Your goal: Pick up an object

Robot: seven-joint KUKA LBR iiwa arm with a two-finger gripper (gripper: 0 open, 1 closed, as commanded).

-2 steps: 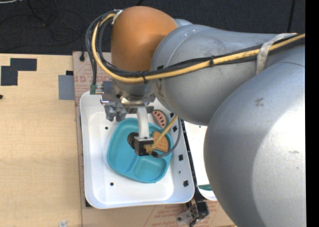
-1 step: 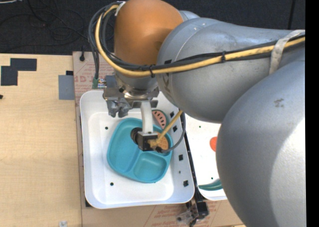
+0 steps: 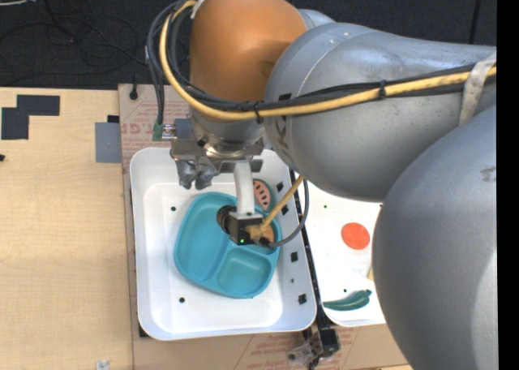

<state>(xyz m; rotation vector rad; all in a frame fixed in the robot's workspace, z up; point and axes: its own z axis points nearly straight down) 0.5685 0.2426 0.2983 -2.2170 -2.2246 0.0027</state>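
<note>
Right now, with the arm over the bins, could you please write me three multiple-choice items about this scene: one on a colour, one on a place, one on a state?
1. What colour is the small flat round disc in the right white bin?
A. black
B. white
C. orange

2. Where does the turquoise divided plastic plate lie?
A. in the right white bin
B. in the left white bin
C. on the wooden bench, outside the bins

3. How does this plate lie?
A. hollow side up
B. upside down
C. standing on its edge

Answers: 1 C, the disc is plainly orange against the white floor; 2 B, the plate rests within the left bin's walls; 3 A, its compartments face the camera.
</note>
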